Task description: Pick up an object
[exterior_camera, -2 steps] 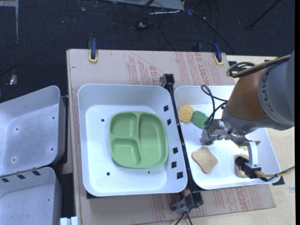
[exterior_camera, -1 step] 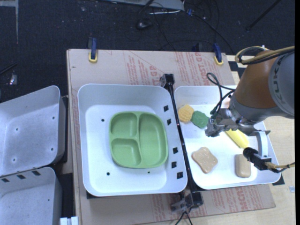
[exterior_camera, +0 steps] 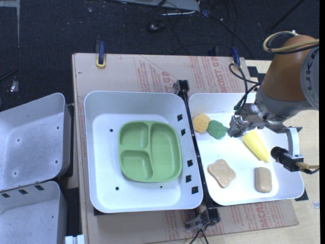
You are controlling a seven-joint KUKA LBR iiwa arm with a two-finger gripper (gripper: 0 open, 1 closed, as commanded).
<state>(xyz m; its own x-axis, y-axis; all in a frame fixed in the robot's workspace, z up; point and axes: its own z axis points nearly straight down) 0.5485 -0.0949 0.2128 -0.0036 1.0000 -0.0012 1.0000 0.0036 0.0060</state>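
End effector [exterior_camera: 237, 127] low in right bin [exterior_camera: 284, 193]; finger state can't tell. Yellow cone [exterior_camera: 256, 145] just beside it, long axis diagonal, tip away toward near-right. Green piece [exterior_camera: 217, 129] touching opposite side.

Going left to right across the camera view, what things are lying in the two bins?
Green divided tray → yellow corn-like piece → green piece → yellow cone-shaped piece. In the nearer row of the right bin: tan toast-shaped piece → tan oblong piece.
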